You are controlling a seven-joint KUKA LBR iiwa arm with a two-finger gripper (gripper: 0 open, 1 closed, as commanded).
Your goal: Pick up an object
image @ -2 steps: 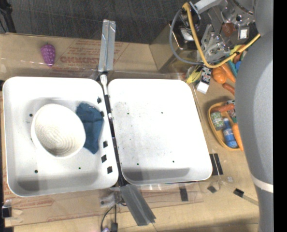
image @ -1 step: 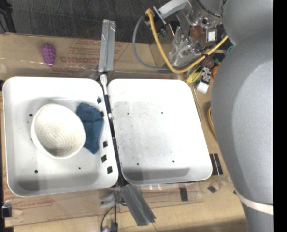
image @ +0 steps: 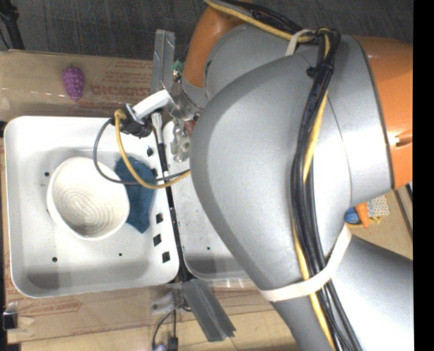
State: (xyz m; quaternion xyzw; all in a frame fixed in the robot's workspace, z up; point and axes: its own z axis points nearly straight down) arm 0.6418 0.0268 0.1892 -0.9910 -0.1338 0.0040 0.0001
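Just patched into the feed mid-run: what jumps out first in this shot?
The big grey arm with its orange band fills the right half, hanging over the right bin. In the left bin lie a white bowl-like object and a blue cloth beside it. A small purple object sits on the cardboard above.

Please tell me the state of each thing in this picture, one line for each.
white bowl-like object: lying in the left bin, tipped on its side, untouched.
blue cloth: crumpled, lying against the white bowl-like object.
purple object: on the cardboard outside the bins.
left bin: holds two things.
arm: covering the right bin.
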